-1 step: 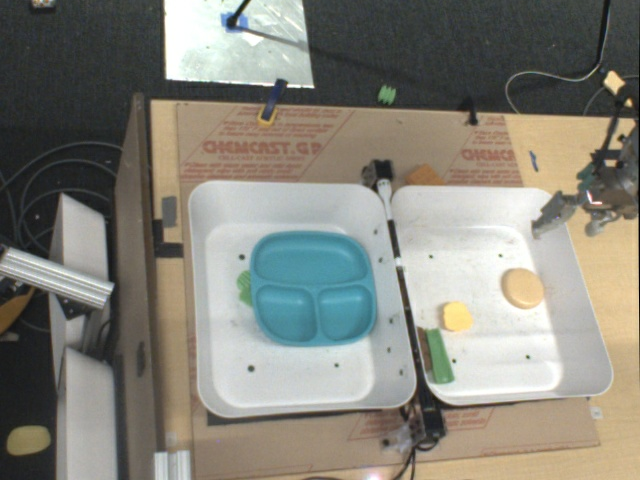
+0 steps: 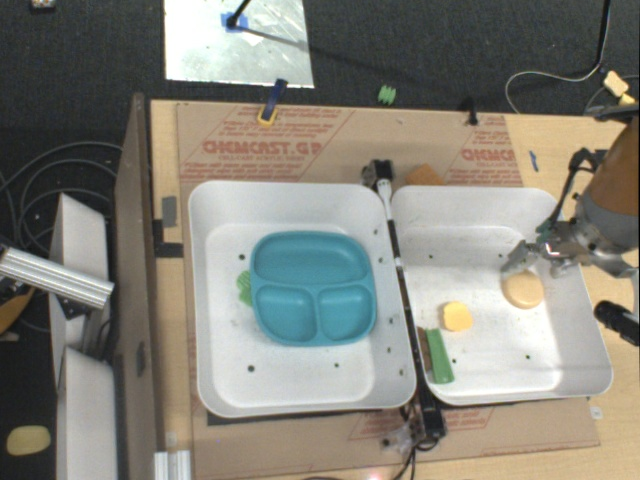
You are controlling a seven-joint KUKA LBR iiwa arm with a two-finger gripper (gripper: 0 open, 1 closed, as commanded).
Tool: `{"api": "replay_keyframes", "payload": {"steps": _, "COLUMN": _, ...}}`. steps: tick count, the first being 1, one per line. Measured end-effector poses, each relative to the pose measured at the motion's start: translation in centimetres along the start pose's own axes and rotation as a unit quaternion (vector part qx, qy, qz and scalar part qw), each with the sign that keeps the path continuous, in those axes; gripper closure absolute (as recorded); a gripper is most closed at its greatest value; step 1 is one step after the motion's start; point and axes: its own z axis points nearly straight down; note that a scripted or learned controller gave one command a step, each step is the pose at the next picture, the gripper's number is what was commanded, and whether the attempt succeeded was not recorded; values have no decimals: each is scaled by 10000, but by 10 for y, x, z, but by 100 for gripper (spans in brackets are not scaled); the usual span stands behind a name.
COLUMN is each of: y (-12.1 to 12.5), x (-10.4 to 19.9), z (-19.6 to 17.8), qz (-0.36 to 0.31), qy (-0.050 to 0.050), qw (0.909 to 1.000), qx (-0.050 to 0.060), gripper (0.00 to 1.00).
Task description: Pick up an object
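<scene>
a tan, rounded object (image 2: 522, 290) is seen lying near the right wall of the right bin (image 2: 480, 218), with the gripper (image 2: 547, 252) poised just above and beside it, apparently lined up for a grasp. how far the gripper is open cannot be told, and nothing is seen held. a yellow piece (image 2: 457, 317) lies nearby toward the bin's middle, and a green block (image 2: 438, 356) rests by the left wall, both well clear of the approach. the left bin (image 2: 215, 268) is occupied by a teal divided plate (image 2: 312, 287).
</scene>
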Motion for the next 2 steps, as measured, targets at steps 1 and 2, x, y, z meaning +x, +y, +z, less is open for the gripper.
{"api": "replay_keyframes", "payload": {"steps": 1, "y": 7, "x": 1, "z": 37, "qz": -9, "qy": -8, "qw": 10000, "qx": -33, "gripper": 0}}
{"api": "replay_keyframes", "payload": {"steps": 2, "y": -8, "x": 0, "z": 19, "qz": -5, "qy": -10, "qw": 10000, "qx": -41, "gripper": 0}}
